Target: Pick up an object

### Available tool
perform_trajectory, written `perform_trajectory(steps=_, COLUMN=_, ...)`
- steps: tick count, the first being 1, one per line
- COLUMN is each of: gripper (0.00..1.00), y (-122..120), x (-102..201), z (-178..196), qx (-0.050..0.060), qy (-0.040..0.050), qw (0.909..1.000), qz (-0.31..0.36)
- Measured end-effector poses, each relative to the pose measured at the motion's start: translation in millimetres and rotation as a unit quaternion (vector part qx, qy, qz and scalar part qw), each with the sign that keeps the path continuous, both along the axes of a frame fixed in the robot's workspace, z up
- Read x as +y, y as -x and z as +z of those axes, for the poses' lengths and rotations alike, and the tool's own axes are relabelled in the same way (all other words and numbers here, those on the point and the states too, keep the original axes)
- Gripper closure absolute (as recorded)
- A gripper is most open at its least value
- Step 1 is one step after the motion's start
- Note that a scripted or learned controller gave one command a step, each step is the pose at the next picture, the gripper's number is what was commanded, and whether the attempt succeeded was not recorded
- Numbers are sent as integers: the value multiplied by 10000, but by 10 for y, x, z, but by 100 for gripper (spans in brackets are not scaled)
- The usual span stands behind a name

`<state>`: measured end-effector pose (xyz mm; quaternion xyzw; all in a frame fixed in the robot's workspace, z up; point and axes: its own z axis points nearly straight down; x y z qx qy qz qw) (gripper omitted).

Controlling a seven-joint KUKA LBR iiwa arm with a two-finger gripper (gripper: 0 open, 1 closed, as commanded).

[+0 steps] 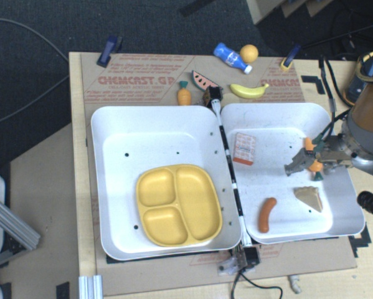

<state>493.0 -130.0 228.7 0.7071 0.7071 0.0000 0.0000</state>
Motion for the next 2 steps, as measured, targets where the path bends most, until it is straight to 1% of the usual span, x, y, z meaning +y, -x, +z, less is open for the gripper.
perform_trajectory(steps=1, gripper=0, y=147, x=345, z=-825, qx=15, qy=-6, qw=10000, qz=-1)
perform_trajectory(steps=2, gripper=0, y=141, x=330, z=-1445, qx=3, qy=-2, qw=10000, qz=-4)
